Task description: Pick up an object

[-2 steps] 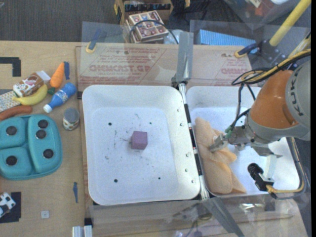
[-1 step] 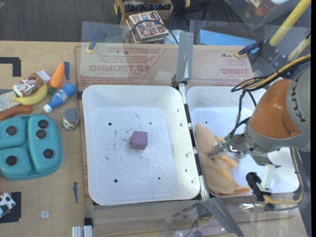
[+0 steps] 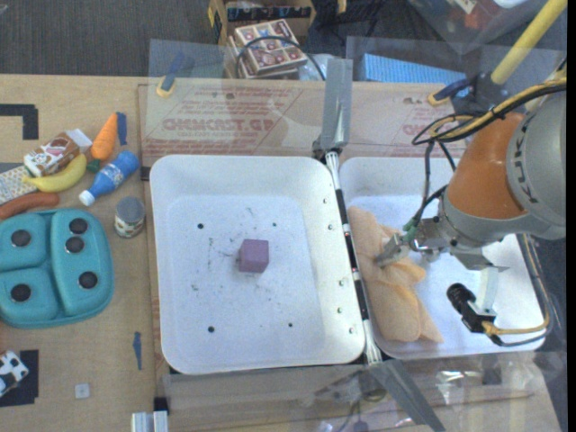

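In the right bin (image 3: 513,331), the pincer (image 3: 393,250) sat low on the tan cloth (image 3: 396,304), tips right at its upper-mid part. Cloth ran long, top-left to bottom-right, hugging the bin's left wall, so the thing lay directly under and just left of the tips. Couldn't tell how wide the pincer was, or if it had any cloth pinched. Purple block (image 3: 253,256) sat alone in the left bin (image 3: 180,187), well apart, across the divider. Cloth looked the likelier target, imo.

Banana (image 3: 56,177), carrot (image 3: 107,137), teal tray (image 3: 52,265) left of bins.
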Available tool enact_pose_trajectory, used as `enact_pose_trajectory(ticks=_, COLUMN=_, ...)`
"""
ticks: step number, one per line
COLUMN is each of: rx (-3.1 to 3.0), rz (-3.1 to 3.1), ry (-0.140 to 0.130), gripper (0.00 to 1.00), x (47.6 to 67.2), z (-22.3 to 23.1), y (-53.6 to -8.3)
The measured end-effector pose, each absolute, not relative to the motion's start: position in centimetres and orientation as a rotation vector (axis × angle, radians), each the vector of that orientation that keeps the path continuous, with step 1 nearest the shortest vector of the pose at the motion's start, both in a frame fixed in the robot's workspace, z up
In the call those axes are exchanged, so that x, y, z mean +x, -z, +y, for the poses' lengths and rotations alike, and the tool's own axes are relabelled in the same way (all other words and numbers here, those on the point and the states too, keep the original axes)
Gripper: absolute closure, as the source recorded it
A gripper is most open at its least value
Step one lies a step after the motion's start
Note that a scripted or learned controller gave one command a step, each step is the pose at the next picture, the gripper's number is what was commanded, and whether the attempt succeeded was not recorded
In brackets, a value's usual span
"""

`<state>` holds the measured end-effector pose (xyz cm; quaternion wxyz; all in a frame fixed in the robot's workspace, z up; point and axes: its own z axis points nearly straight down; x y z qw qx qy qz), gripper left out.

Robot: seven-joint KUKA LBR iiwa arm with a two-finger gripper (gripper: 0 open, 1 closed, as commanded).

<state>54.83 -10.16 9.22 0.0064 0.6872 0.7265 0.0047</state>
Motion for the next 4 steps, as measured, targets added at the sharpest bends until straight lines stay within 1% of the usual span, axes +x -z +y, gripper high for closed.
enact_pose_trajectory(ticks=1, rx=2.053, rz=2.357, ry=-0.01, gripper=0.0, x=55.4, z=-10.0, y=-9.2)
enact_pose_trajectory(ticks=2, rx=2.167, rz=2.253, ry=-0.019, gripper=0.0, x=52.5, z=-9.9, y=-9.2)
enact_pose_trajectory(ticks=3, rx=2.169, rz=2.252, ry=-0.024, gripper=1.0, x=52.6, z=-9.9, y=-10.3)
enact_pose_trajectory(ticks=4, rx=1.962, rz=2.451, ry=0.0, gripper=1.0, x=59.7, z=-7.4, y=-18.5)
